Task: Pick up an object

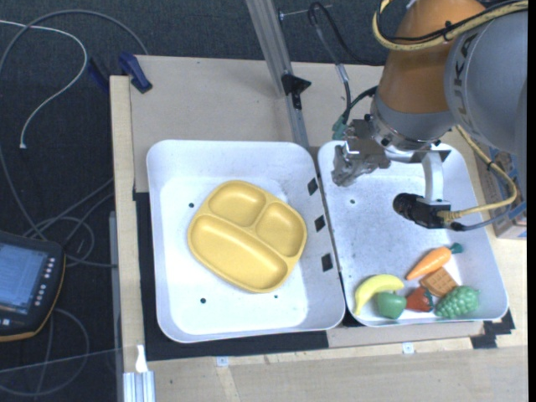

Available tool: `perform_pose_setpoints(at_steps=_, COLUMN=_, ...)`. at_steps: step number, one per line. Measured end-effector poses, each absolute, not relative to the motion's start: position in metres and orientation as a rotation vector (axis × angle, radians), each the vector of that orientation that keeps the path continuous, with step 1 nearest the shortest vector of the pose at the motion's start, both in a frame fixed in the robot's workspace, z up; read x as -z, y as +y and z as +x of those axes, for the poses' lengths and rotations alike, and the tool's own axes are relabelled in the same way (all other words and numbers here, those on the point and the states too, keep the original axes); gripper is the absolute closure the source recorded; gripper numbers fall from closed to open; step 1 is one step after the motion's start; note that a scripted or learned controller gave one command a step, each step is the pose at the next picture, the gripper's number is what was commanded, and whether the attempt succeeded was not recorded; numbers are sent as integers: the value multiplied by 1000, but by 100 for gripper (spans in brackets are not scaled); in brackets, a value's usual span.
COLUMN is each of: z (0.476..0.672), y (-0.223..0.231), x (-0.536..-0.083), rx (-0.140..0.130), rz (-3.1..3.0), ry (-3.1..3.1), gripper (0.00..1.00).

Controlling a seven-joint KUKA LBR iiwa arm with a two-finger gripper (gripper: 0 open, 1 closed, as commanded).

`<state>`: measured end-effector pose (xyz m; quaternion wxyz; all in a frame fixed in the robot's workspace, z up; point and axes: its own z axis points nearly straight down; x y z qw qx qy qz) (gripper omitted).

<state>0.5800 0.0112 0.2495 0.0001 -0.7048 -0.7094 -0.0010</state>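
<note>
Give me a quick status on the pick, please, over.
Gripper at right bin's far-left corner, nothing between its fingers. Toy food, carrot and banana included, clustered at near edge, untouched. Path between unobstructed.

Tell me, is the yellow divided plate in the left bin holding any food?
Empty. The yellow plate shows three bare compartments; the toy foods lie in the right bin, near its front corner.

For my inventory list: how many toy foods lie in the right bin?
5, clustered in the near corner: banana, green apple, carrot, grapes, and a red item between apple and grapes. Others may be hidden beneath them.
</note>
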Motion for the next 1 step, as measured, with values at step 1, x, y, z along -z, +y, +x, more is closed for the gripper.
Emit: perform_pose_setpoints(at_steps=1, z=608, y=60, x=-251, rx=6, rz=-2214, ry=-2230, gripper=100)
